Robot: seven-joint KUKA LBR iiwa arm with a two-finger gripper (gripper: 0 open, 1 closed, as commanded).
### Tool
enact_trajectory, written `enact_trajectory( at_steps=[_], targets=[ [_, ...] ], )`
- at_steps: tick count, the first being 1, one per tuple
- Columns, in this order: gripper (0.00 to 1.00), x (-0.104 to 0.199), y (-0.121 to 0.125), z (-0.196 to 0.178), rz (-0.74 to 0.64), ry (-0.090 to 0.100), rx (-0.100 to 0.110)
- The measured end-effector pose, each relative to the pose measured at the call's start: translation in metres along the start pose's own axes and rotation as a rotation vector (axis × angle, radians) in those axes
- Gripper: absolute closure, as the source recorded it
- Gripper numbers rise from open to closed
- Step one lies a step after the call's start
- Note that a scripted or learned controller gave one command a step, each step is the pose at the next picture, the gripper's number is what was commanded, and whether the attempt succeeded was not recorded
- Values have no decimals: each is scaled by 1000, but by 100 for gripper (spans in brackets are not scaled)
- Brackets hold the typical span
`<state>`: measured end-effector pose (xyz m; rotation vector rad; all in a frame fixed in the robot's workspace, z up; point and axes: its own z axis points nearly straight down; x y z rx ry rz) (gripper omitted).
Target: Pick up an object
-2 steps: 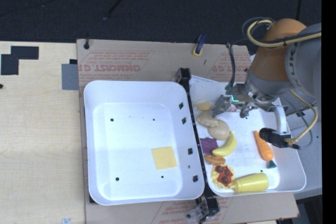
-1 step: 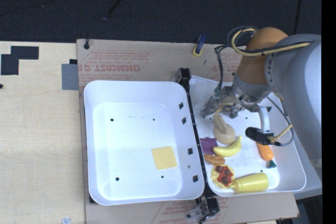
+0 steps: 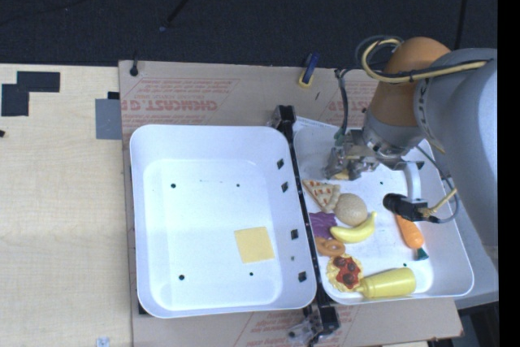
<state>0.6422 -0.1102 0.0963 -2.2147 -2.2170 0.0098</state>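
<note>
Toys are lying in a heap in the right bin (image 3: 455,276), and the banana (image 3: 354,232) is sitting in the middle of them. A round brown bread roll (image 3: 351,208) is touching the banana from above. A waffle slice (image 3: 322,193) is lying up and to the left of the banana. A purple piece (image 3: 322,221) and an orange ring (image 3: 330,245) are resting just left of the banana. A pizza slice (image 3: 344,271) and a yellow bottle (image 3: 388,283) are lying below the banana, near the bin's front edge. A carrot (image 3: 410,230) is lying to the right of the banana. The gripper (image 3: 348,161) is hanging above the banana, over the back part of the bin. I cannot tell how wide it is or if it is holding anything. A flat yellow cheese square (image 3: 254,245) is lying well to the left of the banana, in the left bin (image 3: 154,175).
</note>
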Motion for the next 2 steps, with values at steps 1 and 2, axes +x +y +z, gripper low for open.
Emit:
enact_trajectory(
  at_steps=[1,2],
  targets=[
    [100,76,3,-98,-7,2,-17],
    [100,72,-8,-128,0,-1,-10]
  ],
)
